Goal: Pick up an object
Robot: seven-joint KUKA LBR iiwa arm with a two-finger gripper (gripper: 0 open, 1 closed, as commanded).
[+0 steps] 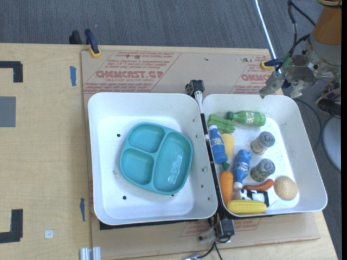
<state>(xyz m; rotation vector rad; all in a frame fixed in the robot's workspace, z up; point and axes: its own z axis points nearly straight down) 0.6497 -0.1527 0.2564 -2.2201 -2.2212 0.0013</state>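
At upper right the tool point(282, 83), grip state unclear, hovers beyond the right bin point(306, 145), probably staging above the green bottle point(246, 117).

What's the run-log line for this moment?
tool: above right bin's far rim, nothing seen held | toys: in right bin | tray: in left bin | pick: not started
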